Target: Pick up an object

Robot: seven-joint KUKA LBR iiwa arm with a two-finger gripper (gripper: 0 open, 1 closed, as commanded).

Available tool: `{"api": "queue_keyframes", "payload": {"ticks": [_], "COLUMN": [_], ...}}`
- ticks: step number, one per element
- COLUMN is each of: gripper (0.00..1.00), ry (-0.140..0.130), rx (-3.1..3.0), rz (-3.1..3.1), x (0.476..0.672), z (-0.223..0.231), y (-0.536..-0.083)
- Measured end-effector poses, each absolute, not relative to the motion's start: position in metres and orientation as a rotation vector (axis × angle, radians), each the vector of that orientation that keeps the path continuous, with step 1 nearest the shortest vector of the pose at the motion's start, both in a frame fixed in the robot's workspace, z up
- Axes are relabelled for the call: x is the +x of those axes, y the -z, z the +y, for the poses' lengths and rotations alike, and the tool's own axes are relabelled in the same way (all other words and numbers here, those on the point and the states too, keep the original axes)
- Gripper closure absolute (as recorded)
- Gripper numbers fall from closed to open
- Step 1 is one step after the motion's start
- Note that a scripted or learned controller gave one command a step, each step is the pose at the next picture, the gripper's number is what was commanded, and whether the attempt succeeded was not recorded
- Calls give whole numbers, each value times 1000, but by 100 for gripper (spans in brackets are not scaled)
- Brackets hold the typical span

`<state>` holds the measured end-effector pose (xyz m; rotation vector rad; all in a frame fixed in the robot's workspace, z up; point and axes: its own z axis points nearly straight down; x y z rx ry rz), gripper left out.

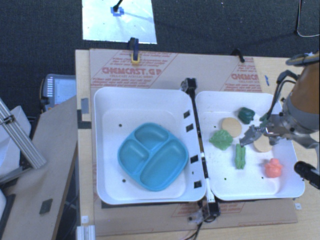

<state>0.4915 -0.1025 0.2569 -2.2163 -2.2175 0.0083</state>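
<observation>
Hovering low over the right bin (215, 184), the gripper (251, 135) has its jaws spread apart with nothing between them. Its fingertips sit between a tan disc (231, 125) and a long green piece (240, 156). A leafy green toy (221, 139) lies left of them, a dark green one (246, 115) behind, a pink one (272, 168) nearer. The left bin (107, 134) holds a blue divided plate (152, 155).
</observation>
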Motion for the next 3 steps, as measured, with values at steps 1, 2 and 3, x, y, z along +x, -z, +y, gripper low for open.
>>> {"api": "queue_keyframes", "payload": {"ticks": [1, 2, 3], "gripper": [0, 0, 0], "ry": [2, -1, -2], "rx": [-2219, -2218, -2219], "rz": [-2226, -2222, -2221], "x": [493, 503, 508], "z": [-102, -98, -103], "y": [-262, -213, -153]}}
